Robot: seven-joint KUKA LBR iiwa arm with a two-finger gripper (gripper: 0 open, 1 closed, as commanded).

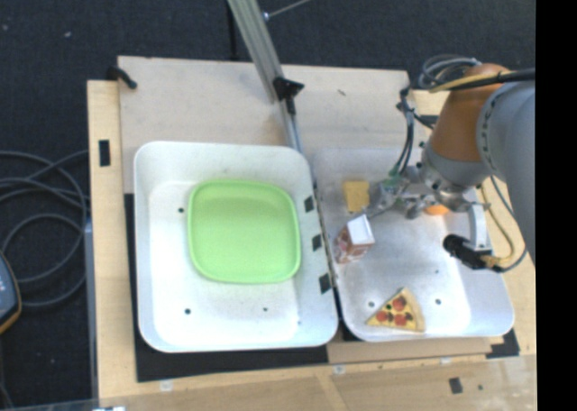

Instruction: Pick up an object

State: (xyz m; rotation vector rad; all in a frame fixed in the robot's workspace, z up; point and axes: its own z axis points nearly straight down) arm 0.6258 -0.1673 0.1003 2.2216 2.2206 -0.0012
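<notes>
A wooden bench (207, 98) stood on dark carpet and carried two shallow white bins side by side. The left bin (162, 310) held a light green square plate (243, 231) with rounded corners, lying flat near its middle.

The right bin (487, 305) held several small things. A yellow block (356, 194) lay near its upper left. Just below that sat a small box (355, 238) with a white top and reddish-brown sides, close to the wall shared with the left bin. A toy pizza slice (396, 311), yellow with red spots, lay near the bin's front edge, well apart from the others. A small orange object (436, 210) peeked out beside the arm's wrist; its shape was too hidden to make out.

The grey arm (505, 139) with its orange band reached in from the right, over the upper part of the right bin. Its gripper (403, 198) hung low between the yellow block and the orange object, tangled in cables and metal parts, and I could not tell how it was set or whether it touched anything.

A slanted metal pole (254, 26) rose from the bench's back edge.
</notes>
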